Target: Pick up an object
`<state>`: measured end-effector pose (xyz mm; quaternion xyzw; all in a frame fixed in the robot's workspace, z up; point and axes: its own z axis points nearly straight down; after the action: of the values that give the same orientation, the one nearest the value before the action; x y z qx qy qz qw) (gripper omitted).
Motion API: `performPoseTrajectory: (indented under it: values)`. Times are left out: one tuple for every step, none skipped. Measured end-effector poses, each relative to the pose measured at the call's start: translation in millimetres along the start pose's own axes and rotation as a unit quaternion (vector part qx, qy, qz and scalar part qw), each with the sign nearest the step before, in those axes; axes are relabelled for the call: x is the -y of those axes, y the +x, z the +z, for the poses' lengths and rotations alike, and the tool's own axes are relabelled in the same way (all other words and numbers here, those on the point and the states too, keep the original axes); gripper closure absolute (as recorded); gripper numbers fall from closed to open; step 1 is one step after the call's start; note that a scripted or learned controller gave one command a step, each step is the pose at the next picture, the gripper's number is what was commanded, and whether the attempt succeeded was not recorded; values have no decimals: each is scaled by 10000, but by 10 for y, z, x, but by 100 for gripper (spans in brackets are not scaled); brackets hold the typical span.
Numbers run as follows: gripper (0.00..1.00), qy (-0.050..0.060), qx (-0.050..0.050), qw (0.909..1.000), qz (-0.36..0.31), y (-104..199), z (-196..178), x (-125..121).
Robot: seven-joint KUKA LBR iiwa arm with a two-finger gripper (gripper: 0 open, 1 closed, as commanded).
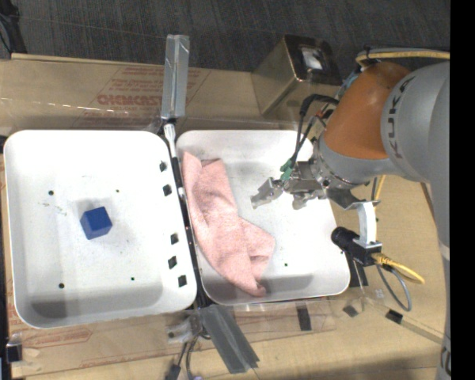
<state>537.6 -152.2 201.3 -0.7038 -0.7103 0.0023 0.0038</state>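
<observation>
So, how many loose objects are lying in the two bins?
2: a blue cube in the left bin, and a pink cloth in the right bin. The cloth may hide something.

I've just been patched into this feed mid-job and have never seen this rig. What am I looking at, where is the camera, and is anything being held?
One camera looks down at a slant on a bench with two white bins side by side. The grey and orange machine reaching in from the right is the robot arm; its gripper hangs over the right bin. A crumpled pink cloth lies along that bin's left side. A small blue cube sits in the left bin. Nothing shows between the fingers, so the arm holds nothing, and the gripper stands apart from the cloth.
</observation>
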Motion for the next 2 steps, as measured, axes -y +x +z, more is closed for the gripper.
performPoseTrajectory:
  values:
    - [0,-24,6,9997,-232,-310,1108,105]
    - [0,-12,2,9934,-1151,132,1118,173]
